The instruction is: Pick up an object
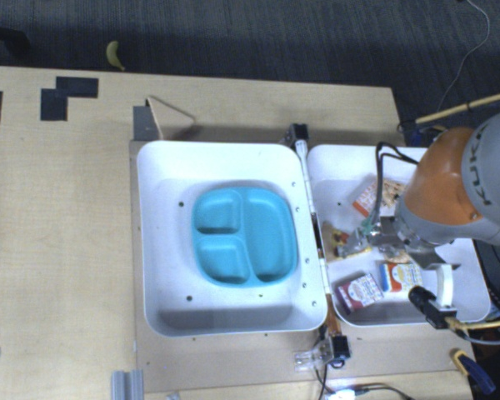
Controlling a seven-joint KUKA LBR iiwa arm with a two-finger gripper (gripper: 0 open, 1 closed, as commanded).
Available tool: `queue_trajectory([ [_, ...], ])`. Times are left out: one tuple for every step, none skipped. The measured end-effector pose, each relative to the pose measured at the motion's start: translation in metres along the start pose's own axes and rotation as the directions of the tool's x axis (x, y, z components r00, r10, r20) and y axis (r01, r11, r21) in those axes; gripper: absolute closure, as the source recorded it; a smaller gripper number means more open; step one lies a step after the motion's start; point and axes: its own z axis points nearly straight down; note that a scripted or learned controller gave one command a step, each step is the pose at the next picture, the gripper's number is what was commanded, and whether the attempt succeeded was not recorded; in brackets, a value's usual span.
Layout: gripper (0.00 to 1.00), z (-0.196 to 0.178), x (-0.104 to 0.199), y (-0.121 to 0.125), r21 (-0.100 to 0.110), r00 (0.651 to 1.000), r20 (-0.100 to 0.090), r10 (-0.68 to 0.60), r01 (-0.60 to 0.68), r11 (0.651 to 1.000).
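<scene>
The right bin (pixel 342 163) holds several small packaged items: a dark red carton (pixel 360 292) near its front, an orange and white carton (pixel 395 275) beside it, a printed packet (pixel 375 195) further back, and small bits (pixel 342 240) near the left wall. My arm, with its orange band (pixel 437 186), hangs low over this bin. The wrist hides the gripper (pixel 382 238), which sits just above the middle of the pile.
The left bin (pixel 162 173) contains a blue divided tray (pixel 243 233). A black bar (pixel 304 169) runs between the two bins. Cables and a clip (pixel 333 352) lie at the front edge of the bench. Dark tape patches (pixel 67 97) mark the bench at far left.
</scene>
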Motion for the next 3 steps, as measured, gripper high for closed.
queue_trajectory([
  [1.00, -0.010, 0.002, 0.002, -0.002, 1.000, -0.002, -0.002, 0.002, 1.000],
  [0.00, -0.010, 0.002, 0.002, -0.002, 1.000, -0.002, -0.003, 0.003, 1.000],
  [1.00, -0.021, 0.002, 0.003, -0.006, 1.000, -0.002, -0.004, 0.004, 1.000],
])
